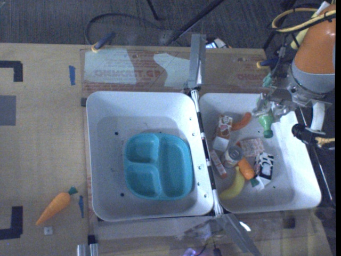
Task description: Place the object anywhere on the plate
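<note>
The two-finger gripper [266, 117] hung over the right white bin's [298, 196] far edge with a small green bottle-shaped object [266, 125] between its fingers. The blue three-compartment plastic plate [159, 165] sat mid-floor in the left white bin [106, 116]. A black-and-white carton [264, 166] lay nearby, its print too blurred to read.

2 white bins [101, 111], 1 blue plate [158, 165], 1 banana [234, 187], 1 toy carrot [54, 207].

Grey arm [311, 81], orange band above the wrist (rounded, glossy), yellow cable [290, 16] looping behind
</note>
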Available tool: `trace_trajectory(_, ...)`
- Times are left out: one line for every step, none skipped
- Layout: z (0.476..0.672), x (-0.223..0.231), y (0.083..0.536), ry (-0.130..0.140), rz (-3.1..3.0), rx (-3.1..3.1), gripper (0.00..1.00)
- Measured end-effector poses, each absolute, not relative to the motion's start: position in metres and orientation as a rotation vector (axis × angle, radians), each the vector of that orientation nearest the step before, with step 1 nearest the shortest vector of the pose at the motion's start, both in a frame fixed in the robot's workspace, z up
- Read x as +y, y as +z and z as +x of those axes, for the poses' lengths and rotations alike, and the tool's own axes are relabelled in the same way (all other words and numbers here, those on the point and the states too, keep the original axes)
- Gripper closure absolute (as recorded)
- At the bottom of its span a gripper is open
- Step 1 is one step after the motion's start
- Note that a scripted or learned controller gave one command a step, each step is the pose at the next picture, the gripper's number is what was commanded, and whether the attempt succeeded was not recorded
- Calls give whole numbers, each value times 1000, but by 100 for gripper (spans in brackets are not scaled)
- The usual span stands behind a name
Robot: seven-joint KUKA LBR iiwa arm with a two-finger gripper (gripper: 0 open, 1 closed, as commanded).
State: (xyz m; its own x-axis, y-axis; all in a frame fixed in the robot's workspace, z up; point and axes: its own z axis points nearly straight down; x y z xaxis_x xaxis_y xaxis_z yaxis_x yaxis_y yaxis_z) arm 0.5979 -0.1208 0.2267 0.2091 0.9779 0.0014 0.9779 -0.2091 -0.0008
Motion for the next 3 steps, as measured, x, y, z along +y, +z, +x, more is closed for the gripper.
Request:
trace_trajectory(575,-51,184,2,-2405,-2019,100)
trace_trajectory(566,21,184,1,-2142,-2295,100)
trace_trajectory(579,93,184,-2,-1987,-2435,100)
